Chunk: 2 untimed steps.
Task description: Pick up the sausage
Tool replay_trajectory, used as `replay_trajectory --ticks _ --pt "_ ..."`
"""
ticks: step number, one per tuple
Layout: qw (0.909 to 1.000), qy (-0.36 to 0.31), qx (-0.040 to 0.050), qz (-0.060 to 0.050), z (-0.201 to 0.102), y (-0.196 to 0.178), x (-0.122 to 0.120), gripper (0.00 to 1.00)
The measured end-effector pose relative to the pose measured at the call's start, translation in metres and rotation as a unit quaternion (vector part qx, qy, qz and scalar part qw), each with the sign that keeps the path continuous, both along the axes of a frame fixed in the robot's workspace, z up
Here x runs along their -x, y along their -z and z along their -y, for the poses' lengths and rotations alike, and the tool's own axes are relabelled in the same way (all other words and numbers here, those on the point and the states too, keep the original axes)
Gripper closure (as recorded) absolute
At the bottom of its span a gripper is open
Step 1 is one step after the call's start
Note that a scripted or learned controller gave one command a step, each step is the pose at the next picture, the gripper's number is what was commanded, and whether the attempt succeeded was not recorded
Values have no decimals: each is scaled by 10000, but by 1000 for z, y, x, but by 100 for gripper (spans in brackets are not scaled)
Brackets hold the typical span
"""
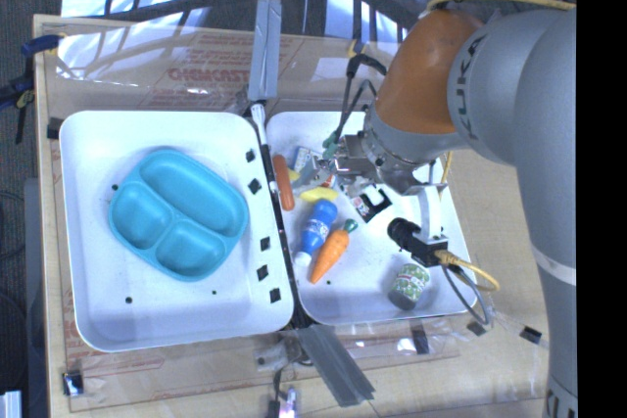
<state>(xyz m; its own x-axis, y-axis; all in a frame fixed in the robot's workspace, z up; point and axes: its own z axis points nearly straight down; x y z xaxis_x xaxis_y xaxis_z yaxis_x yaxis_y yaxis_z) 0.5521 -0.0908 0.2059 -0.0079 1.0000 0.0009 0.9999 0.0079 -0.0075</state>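
- Claw (pixel 328 163) sits low over the upper part of the right bin (pixel 377 308), under the grey arm's orange band; whether it is apart or together cannot be told from this slant.
- Sausage (pixel 283 182) lies just to the camera's left of the claw, apart from it, along the bin's left wall, running roughly lengthwise with the wall.
- Yellow item (pixel 319 196) and blue bottle (pixel 317 228) lie just below the claw.
- Carrot (pixel 330 252) lies beside the bottle, tilted.
- Small greenish can (pixel 409 284) rests near the bin's lower right corner.
- Left bin (pixel 88 308) on the desk carries a blue divided plate (pixel 177 212).
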Motion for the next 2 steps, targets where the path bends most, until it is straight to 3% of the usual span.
replay_trajectory --ticks 1,2 --pt "10000 -24 3 -27 0 -7 0 100" --pt "9921 -1252 -11 1 14 90 -1 100"
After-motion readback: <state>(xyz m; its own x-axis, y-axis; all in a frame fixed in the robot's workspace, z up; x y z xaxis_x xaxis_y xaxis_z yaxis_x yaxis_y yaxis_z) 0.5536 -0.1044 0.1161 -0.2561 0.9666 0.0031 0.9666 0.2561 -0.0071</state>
